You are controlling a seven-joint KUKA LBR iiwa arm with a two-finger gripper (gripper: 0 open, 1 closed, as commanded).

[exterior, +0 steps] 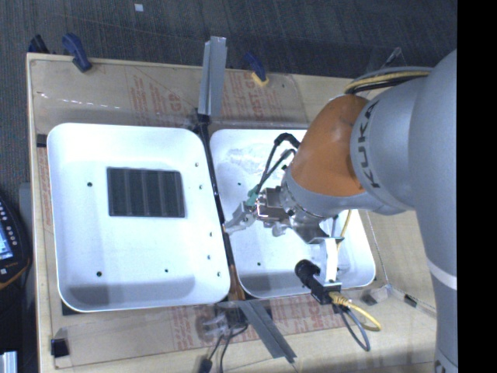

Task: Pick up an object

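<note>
My gripper [247, 216] hangs low over the left part of the right bin [272, 282], close to the divider between the two bins. The orange band and grey wrist of the arm [334, 162] cover most of that bin, so whatever lies under them is hidden. A pale, crinkled, see-through item [245, 158] lies near the right bin's far wall, apart from the gripper. I see nothing clearly held at the gripper's tip.
The left bin [70, 208] has a dark slatted rectangle [146, 192] in its floor. A metal bar [211, 76] rises behind the divider, blue clamps [78, 53] grip the bench's far edge, and cables with a yellow loop [353, 313] trail by the front right.
</note>
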